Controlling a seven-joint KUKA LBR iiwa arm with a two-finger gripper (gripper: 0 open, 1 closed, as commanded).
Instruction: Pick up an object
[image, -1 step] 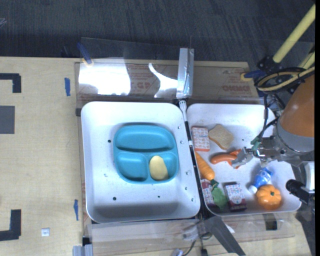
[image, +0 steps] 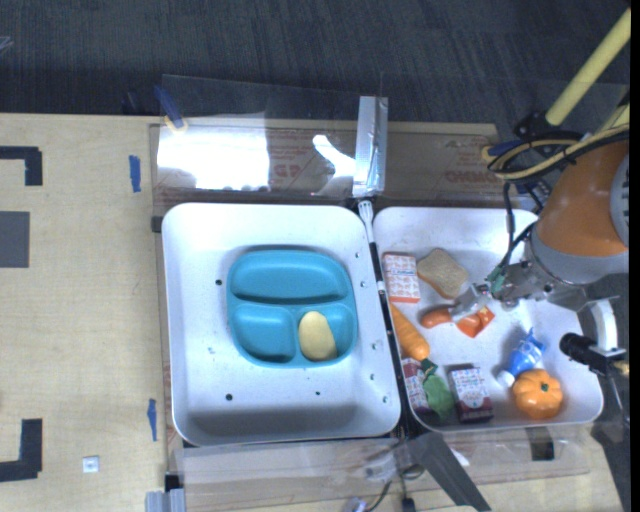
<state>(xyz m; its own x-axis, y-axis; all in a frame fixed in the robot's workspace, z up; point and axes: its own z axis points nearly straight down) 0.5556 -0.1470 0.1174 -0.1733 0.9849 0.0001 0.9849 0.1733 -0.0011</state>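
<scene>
Two bins on the bench, and the gripper (image: 468, 297) is down in the right bin (image: 500, 222), reaching in from the right. Just left of its tip lies a small orange-red sausage (image: 436, 318), long axis running left-right, tilted slightly up at the right, toward the gripper. A red wedge (image: 476, 322) sits just below the tip, a bread slice (image: 442, 270) just above. Whether the fingers are apart or together, I cannot tell. Judging by position, the sausage looks the likeliest target.
</scene>
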